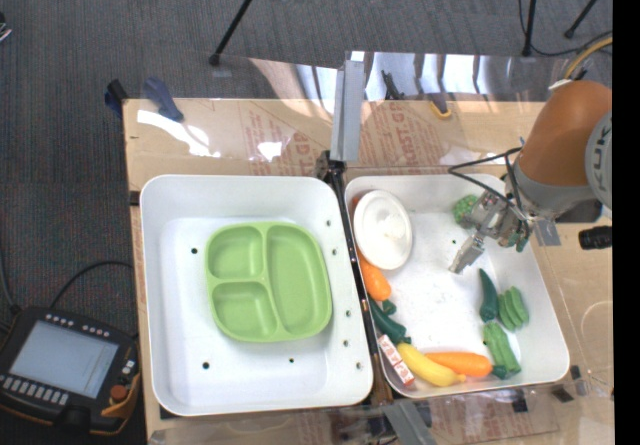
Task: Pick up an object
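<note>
Gripper (478, 241) hangs over the right bin (545, 333), upper right part, arm coming in from the right. Fingers (466, 258) point down-left toward bare bin floor. Whether the jaws are spread or pressed together: cannot tell from this angle. Nothing visible between them.

No object lifted; all lie in the bins. Nearest to the gripper: a small green broccoli (465, 208), just beside it at upper left, by the bin's back wall.

Right bin contents:
- white bowl (385, 228) tilted against the left wall, upper left corner.
- carrot (375, 282) just below the bowl, along the left wall.
- dark green vegetable (391, 322) below that carrot.
- red-and-white packet (395, 363) at the lower left corner.
- banana (427, 367) along the front wall, touching a second carrot (462, 363) to its right.
- dark green pepper-like piece (488, 297) at right of centre; ridged green piece (514, 308) just beside it.
- another green vegetable (500, 347) below those, near the second carrot's tip.

Left bin (160, 233): a green divided plate (268, 281), three compartments, lying flat near the centre.

Bins sit side by side, rims touching at the middle.
</note>
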Action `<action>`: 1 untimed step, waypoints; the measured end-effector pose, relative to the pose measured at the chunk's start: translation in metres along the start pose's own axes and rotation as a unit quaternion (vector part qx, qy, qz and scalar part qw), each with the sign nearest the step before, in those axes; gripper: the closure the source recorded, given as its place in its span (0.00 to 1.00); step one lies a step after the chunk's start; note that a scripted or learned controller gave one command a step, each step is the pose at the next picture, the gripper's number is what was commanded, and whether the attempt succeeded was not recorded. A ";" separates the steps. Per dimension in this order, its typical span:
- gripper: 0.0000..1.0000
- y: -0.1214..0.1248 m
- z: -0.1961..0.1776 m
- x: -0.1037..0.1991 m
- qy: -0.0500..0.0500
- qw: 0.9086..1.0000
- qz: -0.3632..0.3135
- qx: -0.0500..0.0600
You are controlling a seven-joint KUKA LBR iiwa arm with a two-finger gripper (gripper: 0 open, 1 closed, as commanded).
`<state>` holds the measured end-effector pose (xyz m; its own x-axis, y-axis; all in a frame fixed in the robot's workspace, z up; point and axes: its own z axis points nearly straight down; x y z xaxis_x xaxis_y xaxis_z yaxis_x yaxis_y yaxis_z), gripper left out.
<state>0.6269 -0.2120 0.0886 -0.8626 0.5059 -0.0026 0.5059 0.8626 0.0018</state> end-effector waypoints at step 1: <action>0.00 0.001 0.000 -0.002 0.000 1.000 -0.001 0.000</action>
